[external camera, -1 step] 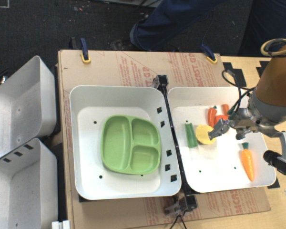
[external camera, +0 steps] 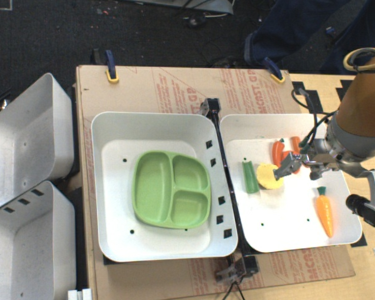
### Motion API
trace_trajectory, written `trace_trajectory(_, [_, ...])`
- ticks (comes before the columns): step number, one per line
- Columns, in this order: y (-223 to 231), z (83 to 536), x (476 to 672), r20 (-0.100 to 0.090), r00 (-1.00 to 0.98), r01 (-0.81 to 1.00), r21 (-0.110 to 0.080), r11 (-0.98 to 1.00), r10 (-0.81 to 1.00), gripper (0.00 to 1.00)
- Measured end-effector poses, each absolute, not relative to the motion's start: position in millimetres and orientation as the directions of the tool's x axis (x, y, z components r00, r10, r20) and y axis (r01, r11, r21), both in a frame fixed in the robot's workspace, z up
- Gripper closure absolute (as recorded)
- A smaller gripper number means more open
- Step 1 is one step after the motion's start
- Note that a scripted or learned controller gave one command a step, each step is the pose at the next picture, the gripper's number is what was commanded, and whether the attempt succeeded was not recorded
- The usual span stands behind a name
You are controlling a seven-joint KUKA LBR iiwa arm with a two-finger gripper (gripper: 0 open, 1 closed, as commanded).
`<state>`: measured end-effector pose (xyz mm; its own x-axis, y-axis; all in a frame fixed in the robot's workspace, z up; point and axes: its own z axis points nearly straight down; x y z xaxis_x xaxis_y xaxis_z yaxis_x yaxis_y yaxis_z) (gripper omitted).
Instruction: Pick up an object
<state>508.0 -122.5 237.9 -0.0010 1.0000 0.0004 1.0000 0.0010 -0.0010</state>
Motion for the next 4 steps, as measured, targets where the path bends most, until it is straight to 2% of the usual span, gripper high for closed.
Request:
trace_trajectory(2, [-116.1, 118.4, 516.5, 0.001, 0.001, 1.000, -0.005, -0.001, 1.000, 0.00])
trace_trajectory(3, [-115.6, 90.5, 515.9, 0.001, 0.001, 1.000, -0.003, -0.001, 1.000, 0.00])
trace_trajectory(4, [-115.5, 102.0, 516.5, 0.001, 0.003, 1.000, -0.001, -0.003, 1.000, 1.00])
